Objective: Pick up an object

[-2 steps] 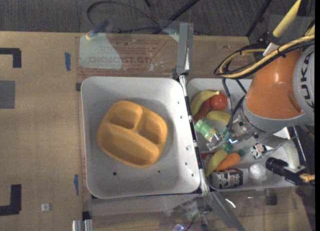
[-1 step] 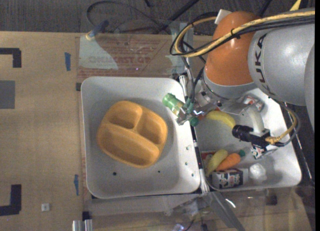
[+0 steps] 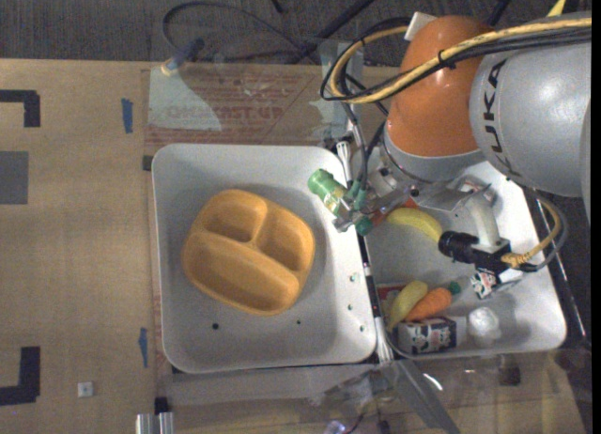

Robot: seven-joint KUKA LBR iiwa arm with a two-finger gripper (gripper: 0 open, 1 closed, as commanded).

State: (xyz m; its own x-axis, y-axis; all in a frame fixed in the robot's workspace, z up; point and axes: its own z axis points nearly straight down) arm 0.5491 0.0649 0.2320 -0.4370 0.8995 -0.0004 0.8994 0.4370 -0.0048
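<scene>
My gripper (image 3: 346, 205) hangs over the wall between the two bins, below the arm's orange band. It is shut on a small green bottle (image 3: 326, 187), which sticks out to the upper left over the right edge of the left bin (image 3: 178, 329). In the right bin (image 3: 545, 324) a yellow banana (image 3: 418, 224) lies just right of the gripper. Nearer the front of that bin lie a small yellow fruit (image 3: 406, 299) and an orange carrot (image 3: 431, 304). A milk carton (image 3: 429, 334) and a clear white cup (image 3: 483, 322) lie there too.
An orange divided plate (image 3: 249, 249) takes up the middle of the left bin. The grey arm and its cables cover the back of the right bin. A black fitting with a yellow cable (image 3: 474, 246) hangs over the right bin's middle.
</scene>
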